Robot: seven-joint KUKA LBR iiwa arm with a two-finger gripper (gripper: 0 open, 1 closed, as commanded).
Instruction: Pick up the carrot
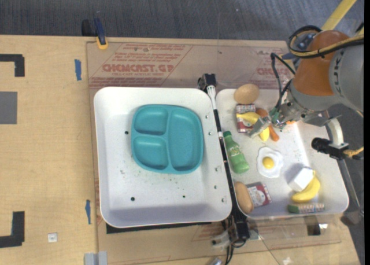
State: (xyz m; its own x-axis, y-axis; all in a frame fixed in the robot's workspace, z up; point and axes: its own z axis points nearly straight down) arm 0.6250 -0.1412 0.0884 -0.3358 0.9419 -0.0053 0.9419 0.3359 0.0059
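At left we see a teal divided plate in the left bin. In the right bin, upper middle, the carrot lies just below the gripper; whether the gripper is released or clenched we cannot tell.

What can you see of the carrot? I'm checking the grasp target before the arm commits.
The carrot shows as a small orange piece in the right bin, near its upper middle. It looks like smooth plastic toy food and lies tilted, its upper end under the end effector. A yellow item sits against its left side. Its full length is hidden, and whether it is gripped cannot be told.
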